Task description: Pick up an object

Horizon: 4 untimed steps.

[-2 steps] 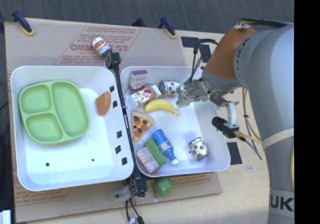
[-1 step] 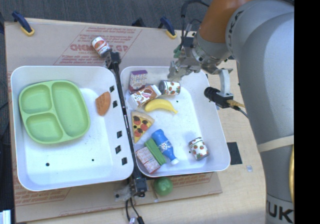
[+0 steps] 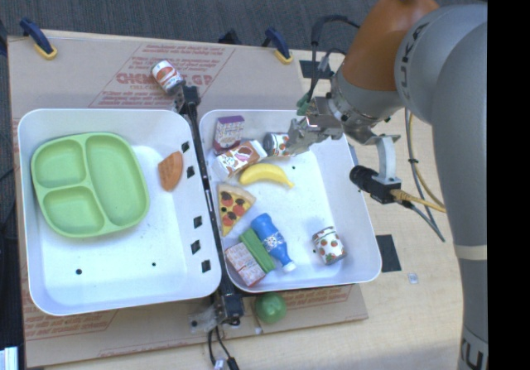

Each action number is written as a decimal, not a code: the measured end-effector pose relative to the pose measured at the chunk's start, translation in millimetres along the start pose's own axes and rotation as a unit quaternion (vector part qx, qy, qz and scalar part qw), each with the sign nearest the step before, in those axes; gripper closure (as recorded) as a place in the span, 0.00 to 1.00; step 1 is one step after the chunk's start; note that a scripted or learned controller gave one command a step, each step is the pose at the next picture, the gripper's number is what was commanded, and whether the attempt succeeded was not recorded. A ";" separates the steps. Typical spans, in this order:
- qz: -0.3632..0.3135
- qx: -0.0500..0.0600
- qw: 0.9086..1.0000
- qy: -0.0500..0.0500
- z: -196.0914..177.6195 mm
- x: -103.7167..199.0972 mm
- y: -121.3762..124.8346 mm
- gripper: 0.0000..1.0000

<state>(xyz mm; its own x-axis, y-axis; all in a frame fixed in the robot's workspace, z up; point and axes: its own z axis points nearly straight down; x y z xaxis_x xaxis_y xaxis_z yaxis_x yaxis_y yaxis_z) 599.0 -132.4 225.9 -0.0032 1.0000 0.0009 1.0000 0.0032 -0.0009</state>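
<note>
The gripper (image 3: 291, 138) sits low over the upper part of the right bin (image 3: 358, 219), right at a small can (image 3: 276, 145); whether it is open or closed cannot be told. Just below lie a banana (image 3: 267, 175), a pizza slice (image 3: 233, 204), a blue bottle (image 3: 272, 241) and a spotted mushroom toy (image 3: 328, 246). The left bin (image 3: 99, 281) holds a green divided plate (image 3: 89, 185) and an orange piece (image 3: 171, 170). Another can (image 3: 166, 75) lies on the counter (image 3: 99, 62) at upper centre.
</note>
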 end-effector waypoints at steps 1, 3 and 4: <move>-0.002 0.001 1.000 0.000 -1.0 55.2 -16.7 1.00; -0.002 0.000 1.000 -0.001 -39.3 108.7 -88.8 1.00; -0.002 0.001 1.000 -0.001 -19.8 124.4 -122.5 1.00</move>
<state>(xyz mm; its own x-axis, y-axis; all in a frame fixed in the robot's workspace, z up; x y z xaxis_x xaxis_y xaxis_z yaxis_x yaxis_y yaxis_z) 476.2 -8.4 246.0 -0.0064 1.0000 -0.0009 1.0000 0.0064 -0.0034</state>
